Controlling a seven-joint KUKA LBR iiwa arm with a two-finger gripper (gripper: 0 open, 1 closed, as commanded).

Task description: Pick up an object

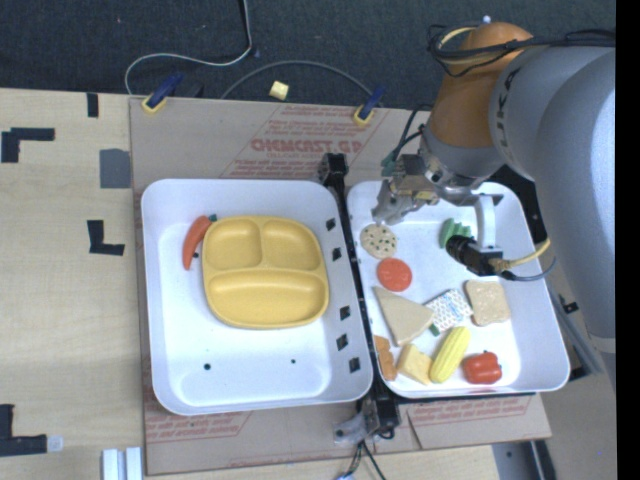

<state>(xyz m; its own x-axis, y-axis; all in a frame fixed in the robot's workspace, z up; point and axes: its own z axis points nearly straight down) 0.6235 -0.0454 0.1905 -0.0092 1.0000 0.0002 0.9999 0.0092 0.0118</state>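
Observation:
My gripper (pixel 392 206) hangs over the back left part of the right bin (pixel 540 353), just above and behind a round speckled cookie (pixel 378 239). Nothing shows between its fingers. Below the cookie lie a red disc (pixel 394 274), a pale triangular wedge (pixel 404 316), a blue-white patterned wrapper (pixel 449 309), a slice of toast (pixel 487 302), a corn cob (pixel 449 354), a red tomato (pixel 482 367) and small orange and yellow pieces (pixel 398 360). A green piece (pixel 454 232) lies right of the gripper.
The left bin (pixel 165 348) holds a yellow divided plate (pixel 265 270) and a carrot (pixel 194 240) at its left side. A black divider (pixel 345 268) runs between the bins. The arm's grey body (pixel 560 148) looms over the right bin's far right corner.

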